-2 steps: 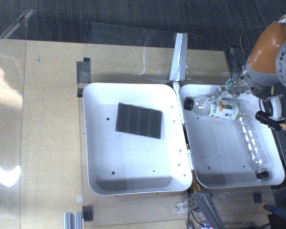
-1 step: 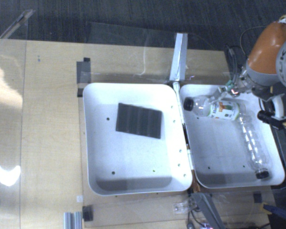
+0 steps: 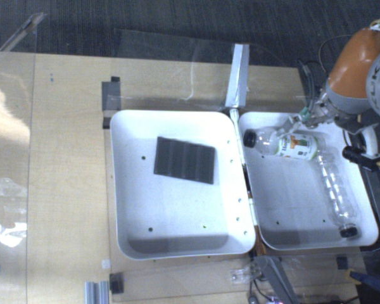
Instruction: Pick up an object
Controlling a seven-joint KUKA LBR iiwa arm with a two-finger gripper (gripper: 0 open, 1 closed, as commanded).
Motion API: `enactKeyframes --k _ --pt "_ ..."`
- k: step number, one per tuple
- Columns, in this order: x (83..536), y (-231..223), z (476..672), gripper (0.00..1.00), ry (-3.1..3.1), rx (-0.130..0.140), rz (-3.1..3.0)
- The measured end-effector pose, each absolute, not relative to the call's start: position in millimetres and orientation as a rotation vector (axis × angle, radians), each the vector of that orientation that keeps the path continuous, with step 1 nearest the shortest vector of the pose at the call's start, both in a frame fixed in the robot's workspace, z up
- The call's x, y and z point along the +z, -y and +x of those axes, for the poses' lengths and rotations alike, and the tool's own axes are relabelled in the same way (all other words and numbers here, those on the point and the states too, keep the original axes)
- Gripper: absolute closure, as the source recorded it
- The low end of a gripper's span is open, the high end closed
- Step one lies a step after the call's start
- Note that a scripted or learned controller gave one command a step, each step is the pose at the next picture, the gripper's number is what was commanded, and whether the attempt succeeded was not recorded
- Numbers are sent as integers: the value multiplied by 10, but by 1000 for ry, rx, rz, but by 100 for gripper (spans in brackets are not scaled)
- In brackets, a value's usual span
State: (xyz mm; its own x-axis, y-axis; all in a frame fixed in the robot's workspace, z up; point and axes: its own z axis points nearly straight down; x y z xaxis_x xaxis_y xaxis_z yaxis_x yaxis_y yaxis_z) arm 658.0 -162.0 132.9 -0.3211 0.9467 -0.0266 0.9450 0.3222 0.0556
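1. Although the arm point(image 3: 361, 68), grey with a glossy orange band, hangs over the back right corner of the right bin point(image 3: 304, 223), the step in hand reads as approach: nothing is lifted.
2. Left bin point(image 3: 130, 170): shallow white moulded tray, rounded corners, bearing a flat dark ribbed rectangular pad point(image 3: 184, 160).
3. Right bin: two clear plastic bottles. The long ribbed bottle point(image 3: 334, 192) lies along the right wall; the short labelled bottle point(image 3: 285, 143), dark-capped, lies near the back wall.
4. Gripper point(image 3: 311, 116): whether wide or narrow cannot be told. The next move probably calls for descending squarely across the labelled bottle's slippery round body.
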Motion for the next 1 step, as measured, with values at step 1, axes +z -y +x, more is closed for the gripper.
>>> enactKeyframes --k 1 --pt "1330 1619 6580 0 -2522 45 1780"
